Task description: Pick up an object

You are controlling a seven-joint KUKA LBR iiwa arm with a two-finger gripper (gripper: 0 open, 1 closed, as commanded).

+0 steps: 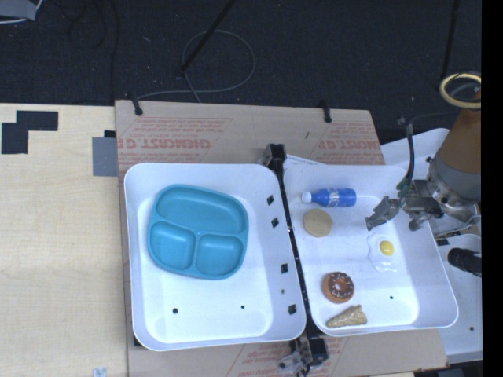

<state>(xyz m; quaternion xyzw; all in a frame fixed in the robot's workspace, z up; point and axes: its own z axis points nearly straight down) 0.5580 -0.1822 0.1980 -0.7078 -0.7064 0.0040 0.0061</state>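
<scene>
Gripper (387,212): fingers spread, holding nothing, above right bin (440,289).
Nearest: fried egg (384,250).
Also there: bottle (330,198), cookie (317,223), donut (338,287).
Left bin (149,305): blue divided plate (198,232).

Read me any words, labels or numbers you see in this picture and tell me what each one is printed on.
"CHEMCAST GP", red print seen upside down, on the brown cardboard sheet under the two white bins, at its upper left.
A second red print of the same kind at the sheet's upper right: partly covered, not fully readable.
Red print on the sheet's bottom edge: too cut off to read.
Label on the small blue and white bottle: too small to read.
</scene>
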